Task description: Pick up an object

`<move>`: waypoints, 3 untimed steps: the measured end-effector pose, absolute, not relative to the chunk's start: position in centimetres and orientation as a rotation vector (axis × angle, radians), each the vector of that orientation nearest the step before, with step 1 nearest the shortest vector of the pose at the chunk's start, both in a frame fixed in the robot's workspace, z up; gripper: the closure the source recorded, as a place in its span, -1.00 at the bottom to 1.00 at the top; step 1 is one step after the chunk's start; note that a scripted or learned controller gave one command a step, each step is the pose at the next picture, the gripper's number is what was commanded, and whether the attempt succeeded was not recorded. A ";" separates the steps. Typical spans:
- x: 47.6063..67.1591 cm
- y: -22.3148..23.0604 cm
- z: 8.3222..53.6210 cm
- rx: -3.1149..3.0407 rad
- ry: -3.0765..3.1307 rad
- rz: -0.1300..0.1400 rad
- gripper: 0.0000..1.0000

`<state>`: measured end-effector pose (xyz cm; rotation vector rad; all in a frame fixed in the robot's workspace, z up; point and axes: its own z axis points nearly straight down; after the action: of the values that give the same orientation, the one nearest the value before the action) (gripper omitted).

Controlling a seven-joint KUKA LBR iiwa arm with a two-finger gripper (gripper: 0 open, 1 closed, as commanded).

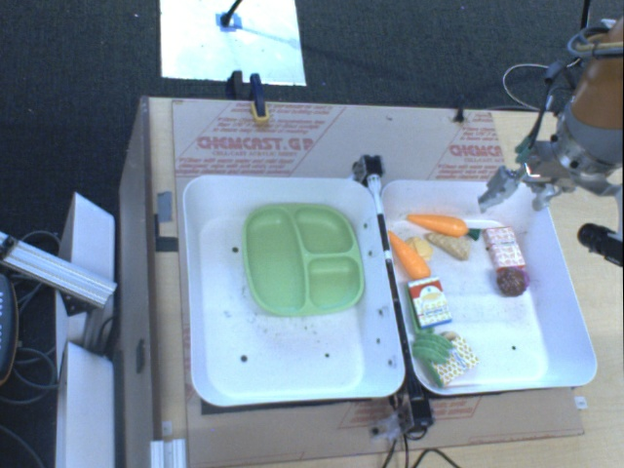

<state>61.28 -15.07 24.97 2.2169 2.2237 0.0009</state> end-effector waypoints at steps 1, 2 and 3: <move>62.6 -10.9 8.8 2.213 2.221 0.007 -1.00; 62.7 -10.9 9.9 2.210 2.219 0.013 1.00; 62.7 -10.9 9.9 2.210 2.219 0.013 -1.00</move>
<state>62.69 -10.90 9.91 2.2105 2.2195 0.0125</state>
